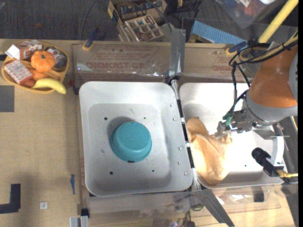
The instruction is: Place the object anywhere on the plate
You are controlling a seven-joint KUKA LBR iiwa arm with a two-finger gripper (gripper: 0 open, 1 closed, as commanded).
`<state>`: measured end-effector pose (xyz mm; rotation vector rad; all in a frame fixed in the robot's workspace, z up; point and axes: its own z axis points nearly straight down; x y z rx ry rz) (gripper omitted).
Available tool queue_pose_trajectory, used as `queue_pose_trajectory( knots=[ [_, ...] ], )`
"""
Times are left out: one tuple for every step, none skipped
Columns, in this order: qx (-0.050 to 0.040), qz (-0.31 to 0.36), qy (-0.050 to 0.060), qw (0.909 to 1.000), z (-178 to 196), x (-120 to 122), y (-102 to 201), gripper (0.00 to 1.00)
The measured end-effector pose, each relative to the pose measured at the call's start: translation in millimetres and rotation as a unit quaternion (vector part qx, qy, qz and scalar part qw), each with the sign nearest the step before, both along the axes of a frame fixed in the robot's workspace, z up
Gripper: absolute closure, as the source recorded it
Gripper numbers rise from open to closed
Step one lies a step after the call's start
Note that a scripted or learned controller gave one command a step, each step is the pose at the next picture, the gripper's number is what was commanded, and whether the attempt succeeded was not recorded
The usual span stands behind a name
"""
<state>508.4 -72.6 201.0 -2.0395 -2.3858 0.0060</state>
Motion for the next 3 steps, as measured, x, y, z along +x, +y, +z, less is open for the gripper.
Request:
queue_pose_trajectory(
  knots=[
    [-0.0002,0.000,-0.001,1.0000,20,2,-1,1.00],
    [0.0005,0.199,-0.001,0.9799,25,33,38,1.00],
    [0.0010,0.389,-0.002,0.9211,18,65,89,1.00]
  ],
)
